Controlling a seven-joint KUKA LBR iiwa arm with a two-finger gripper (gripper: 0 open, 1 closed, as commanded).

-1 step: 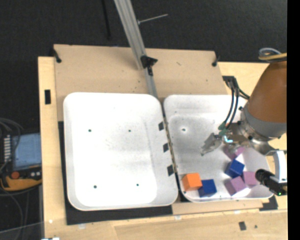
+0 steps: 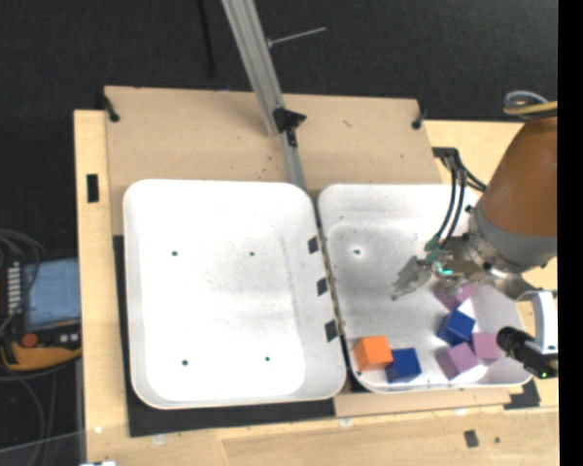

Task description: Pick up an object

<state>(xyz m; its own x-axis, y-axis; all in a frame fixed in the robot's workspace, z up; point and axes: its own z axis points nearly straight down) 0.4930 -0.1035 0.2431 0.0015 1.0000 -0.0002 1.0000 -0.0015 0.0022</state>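
Arm (image 2: 525,187) reaches in from the right over the right bin (image 2: 369,221). Gripper (image 2: 429,272) sits low over the bin floor, roughly mid-bin, pointing left. Fingers look spread apart, one prong angling down-left toward bare white floor, nothing between them as far as I can see (resolution is poor, so spread width is a rough call).

Candidate objects are all clustered in the near right corner of the right bin:
- orange block (image 2: 373,351) against the near wall, touching the blue cube (image 2: 403,365) beside it
- second blue block (image 2: 457,327) just below the gripper, to its right
- purple block (image 2: 458,360) near the front rim, another purple block (image 2: 487,346) just beside it
- a further purple piece (image 2: 454,296) partly under the wrist, shape hard to tell

Left bin (image 2: 223,289) has only a few dark specks on its floor.

Handling guess: small rigid blocks, probably foam or light plastic, so light, stiff, not fragile. Flat faces should grip fine; take hold across two opposite flat sides, not corner to corner. The second blue block is closest and has some room around it. Orange and the blue cube are touching and hug the wall, so finger clearance there looks tight; risk of just shoving them.
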